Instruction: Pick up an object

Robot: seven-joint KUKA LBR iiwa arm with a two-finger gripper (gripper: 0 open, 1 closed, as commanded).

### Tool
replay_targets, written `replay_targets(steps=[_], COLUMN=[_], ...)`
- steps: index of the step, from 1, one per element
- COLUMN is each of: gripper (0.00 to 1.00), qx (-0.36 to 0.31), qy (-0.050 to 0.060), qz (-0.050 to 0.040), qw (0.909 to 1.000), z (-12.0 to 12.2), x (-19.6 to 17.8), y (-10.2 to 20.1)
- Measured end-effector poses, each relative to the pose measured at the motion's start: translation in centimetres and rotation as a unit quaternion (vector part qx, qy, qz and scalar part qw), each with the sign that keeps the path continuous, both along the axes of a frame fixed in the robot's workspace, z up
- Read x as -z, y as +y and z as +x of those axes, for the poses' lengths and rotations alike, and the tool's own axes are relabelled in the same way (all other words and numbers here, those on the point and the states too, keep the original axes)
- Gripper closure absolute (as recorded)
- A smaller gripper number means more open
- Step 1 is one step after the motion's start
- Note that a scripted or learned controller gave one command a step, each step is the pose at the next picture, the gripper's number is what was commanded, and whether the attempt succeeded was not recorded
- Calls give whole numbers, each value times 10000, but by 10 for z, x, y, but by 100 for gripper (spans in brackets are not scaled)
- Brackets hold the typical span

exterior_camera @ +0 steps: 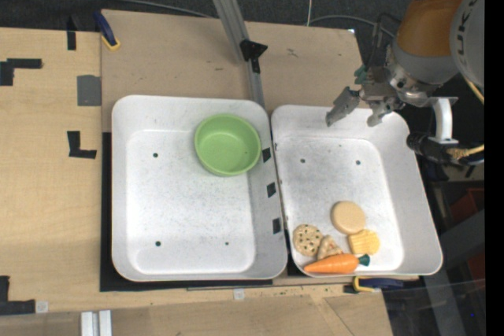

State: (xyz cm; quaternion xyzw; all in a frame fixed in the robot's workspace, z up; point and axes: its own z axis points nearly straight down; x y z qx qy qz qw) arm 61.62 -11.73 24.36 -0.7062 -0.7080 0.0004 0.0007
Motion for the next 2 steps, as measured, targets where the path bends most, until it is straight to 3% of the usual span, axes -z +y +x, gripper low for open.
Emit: replay_targets(steps=[1, 2], gripper=[0, 0], qx=[1, 5], qy=[-1, 33], qz=[0, -1], qw=[10000, 10000], z=[0, -4], x=[0, 65], y=[0, 2])
